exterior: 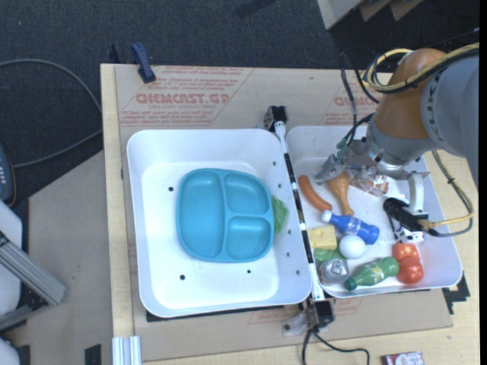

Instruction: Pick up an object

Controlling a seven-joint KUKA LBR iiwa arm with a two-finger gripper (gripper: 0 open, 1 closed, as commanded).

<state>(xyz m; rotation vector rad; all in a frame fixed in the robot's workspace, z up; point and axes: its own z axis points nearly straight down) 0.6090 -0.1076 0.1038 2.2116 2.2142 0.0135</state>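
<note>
2 white bins [152,204], 1 blue plate [225,215] (3 compartments), 1 claw [342,175]

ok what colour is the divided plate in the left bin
Light blue, turquoise-ish; the divided plate shows clearly in the camera view.

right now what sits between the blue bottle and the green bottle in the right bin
A white ball lies between the blue bottle and the green bottle, seen in the camera view.
</note>
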